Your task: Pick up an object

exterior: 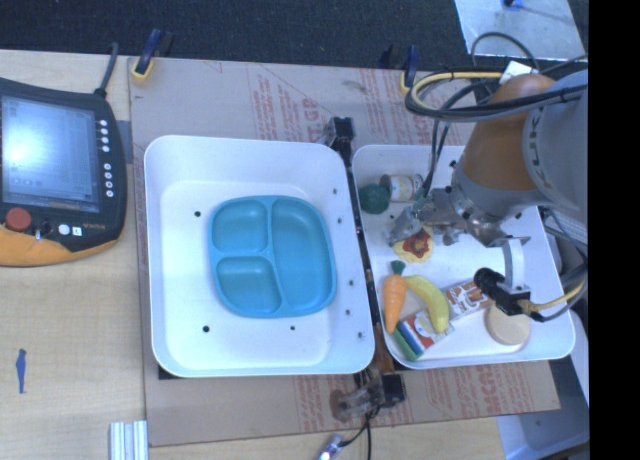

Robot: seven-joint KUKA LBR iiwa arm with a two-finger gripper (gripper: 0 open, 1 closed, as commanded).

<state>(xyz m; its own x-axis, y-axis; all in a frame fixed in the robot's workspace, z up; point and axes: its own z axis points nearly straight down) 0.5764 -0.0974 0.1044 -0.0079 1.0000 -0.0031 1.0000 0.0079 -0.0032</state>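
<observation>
Two shallow white bins sit side by side on the brown bench; the left white bin (170, 248) holds a light blue plastic plate with three sections (271, 256), and the plate lies flat near the middle of that bin; the right white bin (555, 343) holds a bunch of small toys; the grey robot arm with the orange band (510, 148) reaches in from the right and hangs over the top half of the right bin; its metal gripper (428, 220) points down toward the left side of that bin; I cannot tell if it is open or shut, since its tip is too small and mixed up with the toys.

Just under the gripper lies a small red and yellow toy (413, 245); near the top left of the right bin sits a dark green round toy (374, 196), and just beside it lies a small jar with a pale label (404, 187); lower down, an orange carrot toy (395, 297) lies along the left wall of the bin; a yellow banana toy (430, 303) lies just beside the carrot; a white and red flat packet (448, 313) lies slanted under the banana; a tan round disc (508, 328) sits near the bottom right corner.

Off to the far left, a grey control pad with a screen (55, 168) rests on the bench.
</observation>
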